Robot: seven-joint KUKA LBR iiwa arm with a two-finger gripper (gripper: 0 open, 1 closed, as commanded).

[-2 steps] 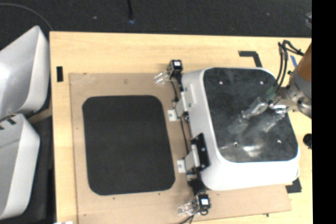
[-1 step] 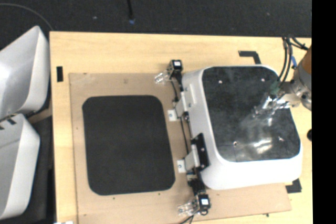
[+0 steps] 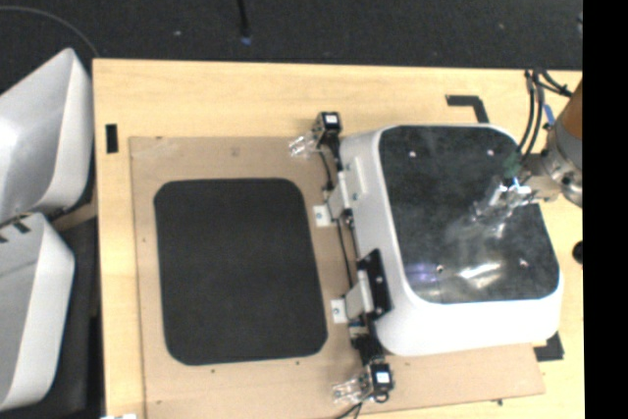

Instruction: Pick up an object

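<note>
gripper [image 3: 488, 211] low inside the white bin [image 3: 392, 309], toward its right side, arm [image 3: 567, 128] entering over the bin's right rim. fingers blurred against the dark floor; open or closed, cannot tell. no object made out in the bin. black mat [image 3: 240, 268] left of the bin.

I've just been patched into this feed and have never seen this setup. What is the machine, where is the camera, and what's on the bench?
One camera looks down at a slant on a pale wooden bench. The grey robot arm with an orange band reaches in from the right; its two-finger gripper hangs over the white shallow bin with a dark speckled floor. Left of it lies a black rounded rectangular mat. Small metal clamps sit between them. The gripper is blurred, so nothing can be confirmed as held.
</note>
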